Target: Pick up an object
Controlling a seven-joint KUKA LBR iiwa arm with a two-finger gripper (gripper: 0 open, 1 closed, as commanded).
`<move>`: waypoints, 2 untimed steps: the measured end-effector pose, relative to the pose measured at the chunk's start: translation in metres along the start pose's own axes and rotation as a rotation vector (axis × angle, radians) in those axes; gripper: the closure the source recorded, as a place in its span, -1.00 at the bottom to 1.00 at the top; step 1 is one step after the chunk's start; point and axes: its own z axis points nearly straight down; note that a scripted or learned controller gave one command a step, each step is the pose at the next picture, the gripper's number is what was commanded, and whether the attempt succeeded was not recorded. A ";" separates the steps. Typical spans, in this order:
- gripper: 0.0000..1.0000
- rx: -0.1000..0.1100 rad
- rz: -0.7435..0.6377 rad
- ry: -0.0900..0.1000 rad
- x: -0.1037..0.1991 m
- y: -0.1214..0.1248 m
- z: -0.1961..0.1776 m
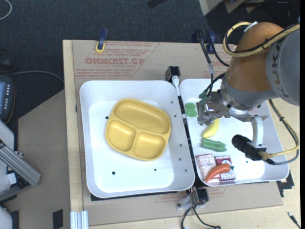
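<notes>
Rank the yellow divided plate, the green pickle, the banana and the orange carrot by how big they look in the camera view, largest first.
1. Yellow divided plate, by far the largest.
2. Orange carrot and green pickle: look alike, so no ranking between them.
3. Banana, though the gripper hides part of it.

Readable print on the bench board and little else

Red block lettering on the brown cardboard sheet (119, 56) under the bins, in the upper middle of the frame, reads roughly "CHEMCAST G.P", with a smaller line of red print beneath it too fine to make out. At the lower right, a small red-and-white packet (208, 161) lying in the right bin (267, 173) carries printing, but it is too small and blurred to read. Part of a dark letter marking shows on the grey arm (286, 70) at the right edge, not legible.
</notes>
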 end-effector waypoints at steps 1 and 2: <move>1.00 -0.005 -0.003 -0.001 0.009 0.014 -0.005; 1.00 0.001 0.001 -0.001 -0.009 0.010 0.006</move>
